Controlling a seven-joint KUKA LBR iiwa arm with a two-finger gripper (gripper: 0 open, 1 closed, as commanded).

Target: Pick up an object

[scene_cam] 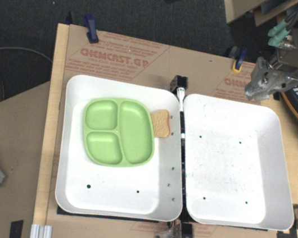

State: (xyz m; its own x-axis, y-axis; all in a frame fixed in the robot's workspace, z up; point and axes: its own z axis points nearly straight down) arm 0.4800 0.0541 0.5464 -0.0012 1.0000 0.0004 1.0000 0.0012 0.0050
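A green divided plate with three compartments lies in the left bin, toward its back. A tan cracker-like piece rests against the plate's right rim, near the divider between the bins. My gripper hangs at the upper right, above the back edge of the right bin, well away from both objects. Nothing shows between its tips.
Both bins sit on a brown cardboard sheet held by blue clamps. A black clip joins the bins at the back. Cables and equipment lie past the bench's right edge.
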